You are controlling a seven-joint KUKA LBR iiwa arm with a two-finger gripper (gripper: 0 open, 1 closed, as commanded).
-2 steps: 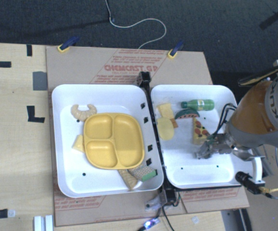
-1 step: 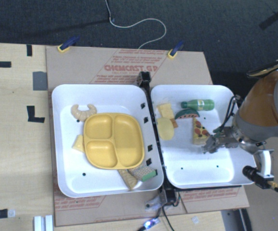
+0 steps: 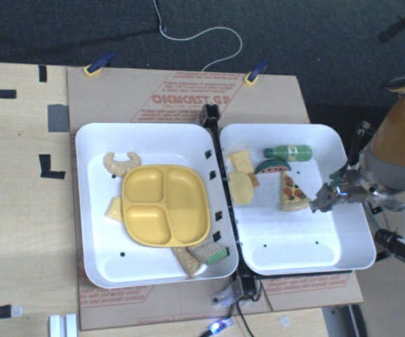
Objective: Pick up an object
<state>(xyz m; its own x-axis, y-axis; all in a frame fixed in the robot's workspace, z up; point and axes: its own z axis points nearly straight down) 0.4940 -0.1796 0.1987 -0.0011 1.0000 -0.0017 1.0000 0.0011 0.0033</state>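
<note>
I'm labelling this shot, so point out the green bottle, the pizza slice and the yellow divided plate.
green bottle (image 3: 288, 152): camera view, middle of its body, right bin.
pizza slice (image 3: 290, 192): camera view, centre of the topping, right bin.
yellow divided plate (image 3: 166, 204): camera view, central ridge between compartments, left bin.

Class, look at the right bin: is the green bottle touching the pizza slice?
Apart. The camera view shows the green bottle lying near the right bin's far wall, with the pizza slice nearer the camera and bare white floor between them.

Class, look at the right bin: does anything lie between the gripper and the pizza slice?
Nothing visible does. The gripper sits just right of the pizza slice, with bare right bin floor between them.
</note>
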